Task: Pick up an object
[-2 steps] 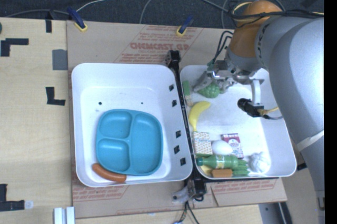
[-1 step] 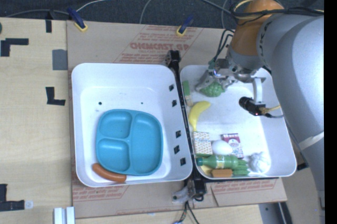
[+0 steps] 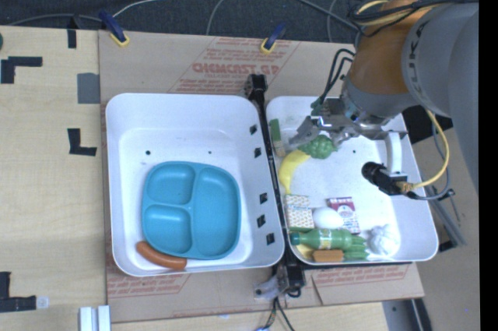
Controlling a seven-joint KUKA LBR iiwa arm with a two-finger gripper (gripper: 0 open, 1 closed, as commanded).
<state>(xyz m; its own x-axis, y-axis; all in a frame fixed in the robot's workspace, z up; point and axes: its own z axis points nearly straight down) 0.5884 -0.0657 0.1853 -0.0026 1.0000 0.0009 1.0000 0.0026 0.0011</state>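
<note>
One green, knobbly object [image 3: 319, 147] is seen at the gripper [image 3: 320, 136], in the upper left part of the right bin [image 3: 424, 232]. It appears to be pinched between the metal fingers, which are closed about it, though whether it is lifted clear of the bin floor cannot be told. It is compact and roundish, so no clear long axis or heading can be made out. Just below and to its left, a yellow banana-like piece [image 3: 292, 168] is laid with its long axis running up and down the view, near the bin's left wall. Along the bin's near edge are gathered a patterned packet [image 3: 299, 211], a white egg-shaped item [image 3: 327, 219], a small red-and-white carton [image 3: 341, 205], a green bottle [image 3: 333, 242] laid crosswise, an orange piece [image 3: 327, 256] and a crumpled white item [image 3: 380, 241]. In the left bin [image 3: 124, 119], a blue sectioned tray [image 3: 191, 209] is placed, with an orange sausage-shaped toy [image 3: 162, 255] beside its lower left corner, lying slantwise.
</note>
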